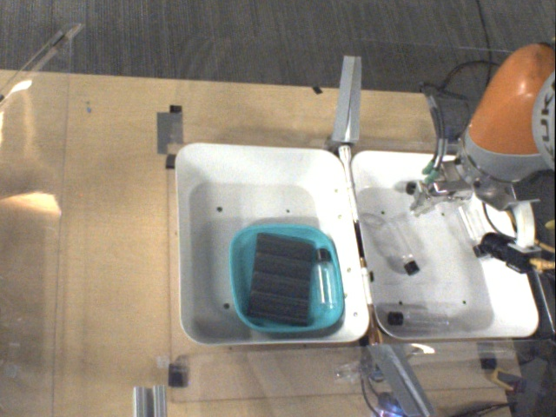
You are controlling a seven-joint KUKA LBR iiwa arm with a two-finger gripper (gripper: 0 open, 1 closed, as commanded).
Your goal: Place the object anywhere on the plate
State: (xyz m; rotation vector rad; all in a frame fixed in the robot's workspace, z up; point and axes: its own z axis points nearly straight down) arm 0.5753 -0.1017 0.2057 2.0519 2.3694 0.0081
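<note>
A: What's in the left bin [195, 233]?

B: Teal plate [245, 307] in its near-right part, close to the divider. Dark ridged block [280, 279] lies across the plate's middle. A clear bottle [327, 281], hard to make out, lies along the block's right side, on the plate too.

A: Right bin [512, 315]?

B: Two clear bottles w/ dark caps: one [395, 241] near the middle, another [421, 318] along the near edge. Both well apart from the plate.

A: Arm?

B: Orange band [512, 102] at the bench's far-right corner. Gripper [439, 183] hangs over the right bin's far edge, cables around it. Open or clenched – can't tell; nothing seen between the fingers.
</note>
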